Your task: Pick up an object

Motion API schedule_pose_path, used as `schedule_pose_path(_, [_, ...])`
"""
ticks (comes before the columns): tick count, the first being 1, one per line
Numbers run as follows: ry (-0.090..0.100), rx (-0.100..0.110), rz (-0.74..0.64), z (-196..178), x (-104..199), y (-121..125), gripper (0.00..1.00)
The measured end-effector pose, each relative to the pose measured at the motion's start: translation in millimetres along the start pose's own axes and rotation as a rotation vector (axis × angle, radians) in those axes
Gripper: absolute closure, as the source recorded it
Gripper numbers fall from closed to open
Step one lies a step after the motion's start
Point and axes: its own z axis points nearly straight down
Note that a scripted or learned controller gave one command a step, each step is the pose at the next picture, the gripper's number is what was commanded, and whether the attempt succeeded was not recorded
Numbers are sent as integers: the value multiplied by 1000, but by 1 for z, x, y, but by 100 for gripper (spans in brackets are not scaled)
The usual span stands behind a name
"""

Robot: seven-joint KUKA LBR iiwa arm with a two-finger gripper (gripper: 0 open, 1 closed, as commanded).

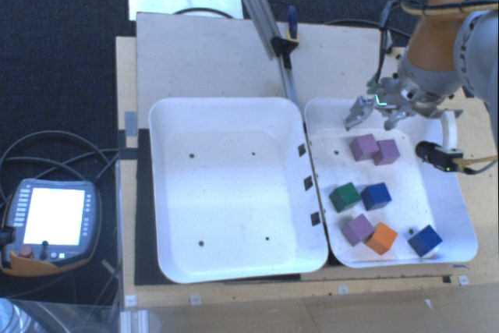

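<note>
Camera view: hand [380,115] spread wide, holding nothing, above right bin [448,203]; matte cubes, two purple cubes [374,149] touching.

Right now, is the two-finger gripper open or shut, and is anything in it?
Open and holding nothing: the two-finger gripper hangs over the right white bin's far end, fingers splayed apart, purple cubes lying nearer the camera.

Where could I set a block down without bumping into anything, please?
The left bin offers bare floor from wall to wall. The right bin is crowded: purple blocks, green block and orange block fill its middle, with the gripper at its back edge.
</note>
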Motion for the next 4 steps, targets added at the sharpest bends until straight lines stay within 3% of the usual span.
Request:
schedule_pose_path(1, [-1,-4,-1,-3,0,1,0])
schedule_pose_path(2, [-1,0,-1,45,-1,10,0])
schedule_pose_path(3, [-8,-24,1,71,-4,16,0])
schedule_pose_path(4, [-8,-26,-3,61,-4,17,100])
